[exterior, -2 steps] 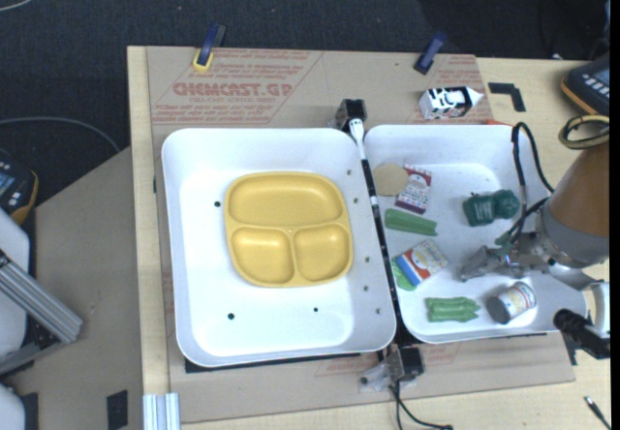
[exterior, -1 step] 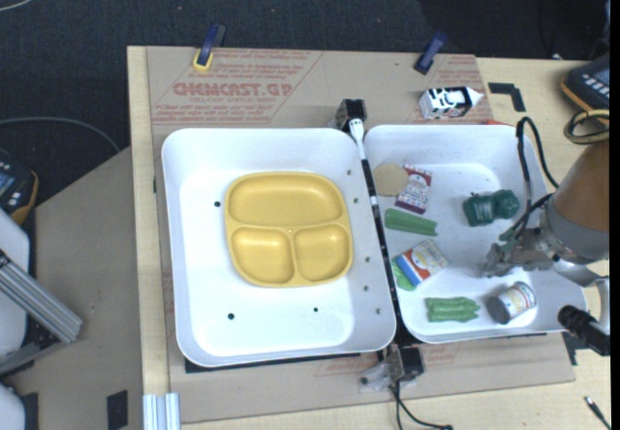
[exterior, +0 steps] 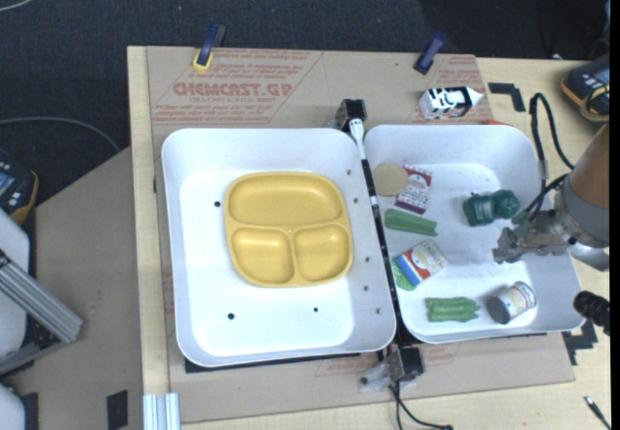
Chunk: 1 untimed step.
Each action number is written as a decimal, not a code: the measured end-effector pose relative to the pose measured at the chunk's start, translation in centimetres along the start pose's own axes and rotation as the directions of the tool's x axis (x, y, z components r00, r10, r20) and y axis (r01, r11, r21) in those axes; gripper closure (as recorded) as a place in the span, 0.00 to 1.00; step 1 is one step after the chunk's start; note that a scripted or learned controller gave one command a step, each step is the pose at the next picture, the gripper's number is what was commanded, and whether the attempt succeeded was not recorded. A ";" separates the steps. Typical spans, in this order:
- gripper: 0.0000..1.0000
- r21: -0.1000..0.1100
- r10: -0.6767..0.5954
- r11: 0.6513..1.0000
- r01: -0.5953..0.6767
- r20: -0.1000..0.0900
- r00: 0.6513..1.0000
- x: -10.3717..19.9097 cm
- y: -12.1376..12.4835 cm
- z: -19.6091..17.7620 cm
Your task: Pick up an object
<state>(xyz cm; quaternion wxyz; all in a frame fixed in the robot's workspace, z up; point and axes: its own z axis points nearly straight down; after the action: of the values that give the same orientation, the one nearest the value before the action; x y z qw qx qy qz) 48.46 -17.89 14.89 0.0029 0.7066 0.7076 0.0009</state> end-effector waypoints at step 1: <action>1.00 -0.003 0.000 1.000 0.000 0.002 1.000 -1.0 0.2 -5.9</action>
<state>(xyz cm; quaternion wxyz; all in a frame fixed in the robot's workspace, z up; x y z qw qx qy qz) 48.66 -18.84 20.83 0.0046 0.7067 0.7075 0.0014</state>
